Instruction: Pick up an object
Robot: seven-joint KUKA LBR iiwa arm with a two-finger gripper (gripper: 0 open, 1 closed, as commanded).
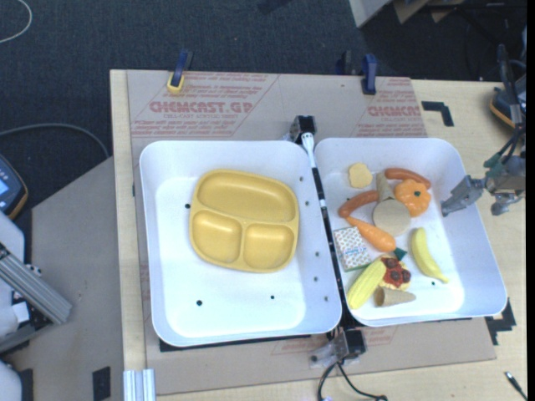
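White bins, 2 of them, sit side by side on the bench [134, 224]. The left bin [167, 299] holds 1 yellow tray [244, 220] with 3 compartments. The right bin [472, 282] holds the toy food, any piece of which would serve as the task's object.

At that bin's right rim hangs 1 gripper [476, 200], above the wall and well apart from most of the food. Whether it is apart or together cannot be told from this slant, and nothing shows clamped in it.

The food lies packed: 1 banana [427, 254], 1 corn cob [365, 283], 1 carrot [373, 235], 2 sausages [359, 203], 1 orange pepper [413, 197], 1 pale disc [391, 217], 1 packet [350, 246], 1 yellow chip [360, 175], 1 red piece [395, 272] and 1 brown wedge [393, 298].

The likely trouble is crowding. Disc, pepper, carrot and a sausage touch, so a descent there may land on 2 things and grip neither. The banana lies apart, nearest the gripper, but its curve could roll out of a pinch. A descent from where the gripper hangs now would probably strike the rim.
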